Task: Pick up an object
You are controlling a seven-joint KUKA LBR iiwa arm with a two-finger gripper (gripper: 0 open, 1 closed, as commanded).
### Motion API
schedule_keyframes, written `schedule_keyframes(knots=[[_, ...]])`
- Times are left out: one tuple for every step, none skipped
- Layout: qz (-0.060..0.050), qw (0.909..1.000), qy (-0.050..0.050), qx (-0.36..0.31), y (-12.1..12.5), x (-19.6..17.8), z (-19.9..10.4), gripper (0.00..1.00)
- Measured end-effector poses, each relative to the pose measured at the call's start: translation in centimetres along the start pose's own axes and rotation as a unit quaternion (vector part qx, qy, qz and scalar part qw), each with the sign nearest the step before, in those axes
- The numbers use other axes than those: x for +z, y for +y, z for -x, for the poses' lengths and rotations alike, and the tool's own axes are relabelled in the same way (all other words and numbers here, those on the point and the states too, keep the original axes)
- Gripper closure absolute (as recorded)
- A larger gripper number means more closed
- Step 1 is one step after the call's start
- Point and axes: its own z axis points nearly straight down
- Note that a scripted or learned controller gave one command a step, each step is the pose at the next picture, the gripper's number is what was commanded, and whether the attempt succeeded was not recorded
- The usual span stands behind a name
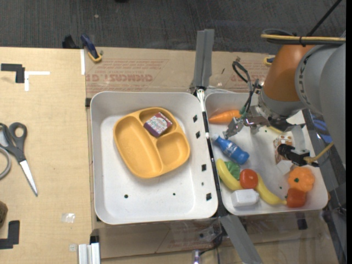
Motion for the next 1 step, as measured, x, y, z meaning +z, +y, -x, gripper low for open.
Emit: schedule_keyframes(knots=[[-0.007, 0.9840, -0.001, 0.178, 3.57, 0.25, 0.52, 0.00]])
